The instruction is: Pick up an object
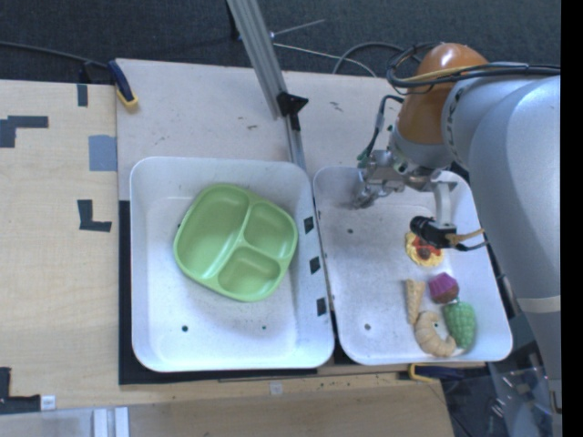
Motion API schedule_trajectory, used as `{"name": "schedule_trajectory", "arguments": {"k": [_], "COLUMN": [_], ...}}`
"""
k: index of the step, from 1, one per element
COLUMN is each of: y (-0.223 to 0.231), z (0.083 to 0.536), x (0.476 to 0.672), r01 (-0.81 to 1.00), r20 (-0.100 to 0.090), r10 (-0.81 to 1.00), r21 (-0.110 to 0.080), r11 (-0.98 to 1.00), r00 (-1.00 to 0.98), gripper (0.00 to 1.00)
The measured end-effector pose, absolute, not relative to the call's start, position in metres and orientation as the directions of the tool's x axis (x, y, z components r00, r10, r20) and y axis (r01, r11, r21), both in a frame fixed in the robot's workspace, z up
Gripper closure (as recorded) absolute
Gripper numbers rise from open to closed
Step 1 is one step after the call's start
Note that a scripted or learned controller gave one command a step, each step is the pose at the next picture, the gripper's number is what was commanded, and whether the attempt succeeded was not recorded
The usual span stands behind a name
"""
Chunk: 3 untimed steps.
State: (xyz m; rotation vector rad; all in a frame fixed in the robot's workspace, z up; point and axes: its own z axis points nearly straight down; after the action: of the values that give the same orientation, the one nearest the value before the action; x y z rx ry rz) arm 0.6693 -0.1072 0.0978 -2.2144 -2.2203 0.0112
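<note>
My gripper point(363, 195) hangs over the far left corner of the right bin point(364, 280), with bare bin floor under it and no object close by. Along the bin's right side lie the small toy foods. A yellow and red piece point(424, 253) is nearest, about a hand's width right of the gripper. Closer to the front edge are a purple piece point(444, 288), a tan stick point(414, 299), a tan curved pastry point(434, 337) and a green piece point(462, 324).
A green divided plate point(237, 241) lies in the left bin point(155, 317). A slanted metal rail point(264, 53) crosses the bench behind the bins. The arm's grey body point(524, 171) overhangs the right bin's right edge.
</note>
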Motion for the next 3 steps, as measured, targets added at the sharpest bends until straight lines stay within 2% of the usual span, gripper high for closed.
{"name": "schedule_trajectory", "arguments": {"k": [1,2,3], "y": [-0.105,-0.104,-0.063], "z": [0.161,0.206,0.208], "x": [0.667,0.668,0.653], "r01": [1.000,1.000,1.000], "r20": [0.000,0.000,0.001], "r10": [1.000,1.000,1.000], "r21": [0.005,0.003,-0.002], "r11": [0.002,0.002,0.005], "r00": [-0.002,-0.002,-0.005], "gripper": [1.00,1.00,1.00]}}
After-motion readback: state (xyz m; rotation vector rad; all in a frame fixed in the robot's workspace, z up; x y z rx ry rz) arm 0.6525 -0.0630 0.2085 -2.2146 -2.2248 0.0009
